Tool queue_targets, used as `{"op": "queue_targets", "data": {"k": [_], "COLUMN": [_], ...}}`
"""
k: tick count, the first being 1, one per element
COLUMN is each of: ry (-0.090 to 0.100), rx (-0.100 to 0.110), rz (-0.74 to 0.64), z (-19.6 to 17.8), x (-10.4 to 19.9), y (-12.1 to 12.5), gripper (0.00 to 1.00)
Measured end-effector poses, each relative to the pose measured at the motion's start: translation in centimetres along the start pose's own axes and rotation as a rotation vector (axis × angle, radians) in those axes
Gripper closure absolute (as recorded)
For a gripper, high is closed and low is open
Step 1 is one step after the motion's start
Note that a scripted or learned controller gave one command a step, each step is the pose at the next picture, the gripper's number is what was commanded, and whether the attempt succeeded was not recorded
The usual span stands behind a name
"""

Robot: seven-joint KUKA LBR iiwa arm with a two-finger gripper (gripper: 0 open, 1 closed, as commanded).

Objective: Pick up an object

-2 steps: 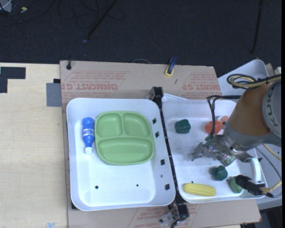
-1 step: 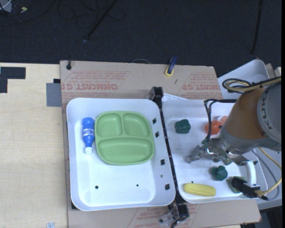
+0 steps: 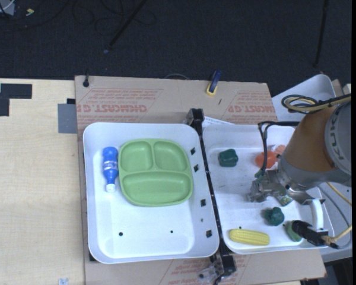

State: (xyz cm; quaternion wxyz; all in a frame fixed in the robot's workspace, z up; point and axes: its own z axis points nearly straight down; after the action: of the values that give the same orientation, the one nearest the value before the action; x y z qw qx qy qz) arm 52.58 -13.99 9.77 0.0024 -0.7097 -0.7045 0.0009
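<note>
Nearest the camera a yellow corn cob (image 3: 249, 237) lies at the front edge of the right bin (image 3: 240, 183), with a dark green piece (image 3: 273, 216) just behind it. My jaws hang low beside that piece; their spread I cannot tell. Farther back sits another green object (image 3: 228, 157)

The arm (image 3: 311, 144) hides most of an orange object (image 3: 267, 157) behind it.
</note>
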Motion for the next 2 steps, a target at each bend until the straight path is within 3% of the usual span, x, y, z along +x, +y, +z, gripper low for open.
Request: {"op": "queue_targets", "data": {"k": [2], "ry": [-0.003], "rx": [-0.007], "rz": [-0.007], "z": [-11.1], "x": [-0.1], "y": [-1.0], "gripper": [1.00]}}
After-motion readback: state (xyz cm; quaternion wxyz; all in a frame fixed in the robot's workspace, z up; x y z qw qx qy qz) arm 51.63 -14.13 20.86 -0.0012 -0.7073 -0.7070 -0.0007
